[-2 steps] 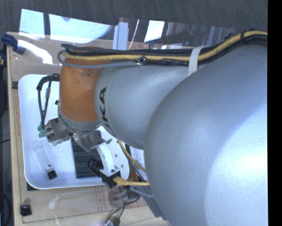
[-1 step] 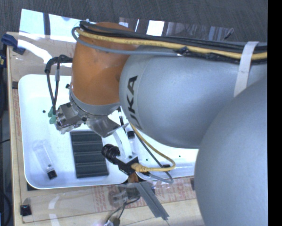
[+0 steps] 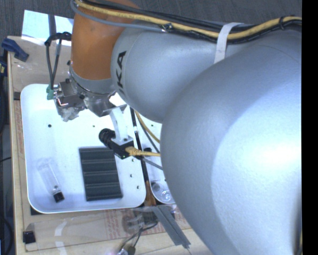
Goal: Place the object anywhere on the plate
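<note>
A clear plastic tube (image 3: 47,175) with a black cap (image 3: 58,197) lies in the left bin (image 3: 31,137) near its front left corner. A dark grey ridged rectangular slab (image 3: 100,173) lies flat in the same bin, to the right of the tube. My gripper (image 3: 68,109) hangs below the orange wrist band over the bin's back left part, well apart from both the tube and the slab. It looks blurred. A small piece of a shiny round rim (image 3: 161,192), possibly the plate, peeks out under the arm at the right bin's front edge.
The grey arm (image 3: 228,116) covers nearly all of the right bin. A black cable fitting (image 3: 110,141) with a yellow cable hangs over the left bin's right side. Clamps and a device sit beyond the bench's left edge.
</note>
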### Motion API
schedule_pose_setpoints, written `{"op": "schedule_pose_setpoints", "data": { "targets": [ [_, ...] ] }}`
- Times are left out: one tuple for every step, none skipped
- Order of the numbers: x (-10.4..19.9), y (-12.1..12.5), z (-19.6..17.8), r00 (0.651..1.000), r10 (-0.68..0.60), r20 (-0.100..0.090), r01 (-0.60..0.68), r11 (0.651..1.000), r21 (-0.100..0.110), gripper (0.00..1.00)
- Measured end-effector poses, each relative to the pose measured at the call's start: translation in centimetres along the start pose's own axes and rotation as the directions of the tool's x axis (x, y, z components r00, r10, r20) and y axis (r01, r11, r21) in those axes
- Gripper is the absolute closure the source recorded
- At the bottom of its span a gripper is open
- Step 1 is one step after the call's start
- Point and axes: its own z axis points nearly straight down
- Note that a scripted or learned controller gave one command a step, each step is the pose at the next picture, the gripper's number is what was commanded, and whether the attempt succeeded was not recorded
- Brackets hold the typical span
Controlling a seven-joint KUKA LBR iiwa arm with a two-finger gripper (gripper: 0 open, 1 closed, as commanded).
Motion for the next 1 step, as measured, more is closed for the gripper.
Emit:
{"op": "schedule_pose_setpoints", "data": {
  "targets": [
    [-4.24, -6.55, -4.94, 0.997, -0.079, -0.003, 0.079, 0.997, -0.002, 1.00]
  ]
}}
